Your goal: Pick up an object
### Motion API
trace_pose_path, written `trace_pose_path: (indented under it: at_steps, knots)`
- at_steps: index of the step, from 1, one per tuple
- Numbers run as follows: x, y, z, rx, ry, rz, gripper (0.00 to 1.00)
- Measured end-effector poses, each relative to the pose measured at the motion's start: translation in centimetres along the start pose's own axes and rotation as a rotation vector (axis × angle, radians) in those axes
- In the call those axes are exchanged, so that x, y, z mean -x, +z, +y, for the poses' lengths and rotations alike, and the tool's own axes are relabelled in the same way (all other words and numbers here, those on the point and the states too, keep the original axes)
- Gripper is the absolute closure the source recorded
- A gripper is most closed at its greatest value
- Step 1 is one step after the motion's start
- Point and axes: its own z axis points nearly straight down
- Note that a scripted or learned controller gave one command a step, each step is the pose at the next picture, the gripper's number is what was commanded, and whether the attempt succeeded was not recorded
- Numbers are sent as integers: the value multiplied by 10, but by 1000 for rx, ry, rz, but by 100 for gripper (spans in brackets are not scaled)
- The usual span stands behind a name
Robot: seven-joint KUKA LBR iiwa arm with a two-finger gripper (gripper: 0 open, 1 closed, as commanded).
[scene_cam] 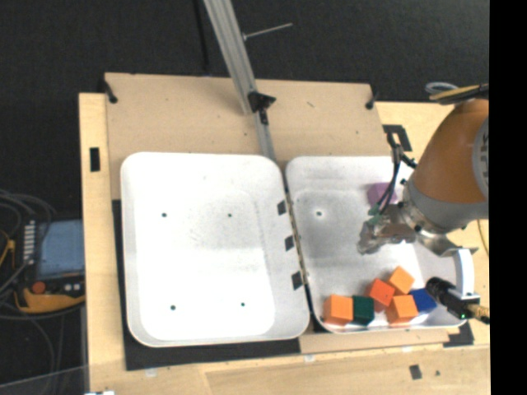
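Observation:
My gripper (372, 241) hangs low over the middle of the right bin (329, 189), reaching in from the right. A pale purple object (380, 192) lies just behind it, partly hidden by the wrist. Along the bin's near wall sit several blocks: an orange block (338, 308), a green block (363, 309), an orange block (381, 290), an orange block (401, 279), an orange block (403, 308) and a blue block (423, 299). The blocks lie below and to the right of the gripper, apart from it. Nothing shows between the fingers.
The left bin (202, 245) stands beside the right one, joined by clips along the shared wall. A slanted metal rail (235, 48) rises behind the bins. Cables and a blue device (59, 249) lie off the bench's left edge.

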Motion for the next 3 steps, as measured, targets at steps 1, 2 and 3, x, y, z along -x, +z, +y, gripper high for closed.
trace_pose_path:
  at_steps: [1, 2, 3]
  knots:
    - [1, -45, 2, 1, -1, 0, 100]
    - [-46, -38, 36, -4, -4, 1, 100]
    - [-92, -47, 58, -4, -5, 3, 100]
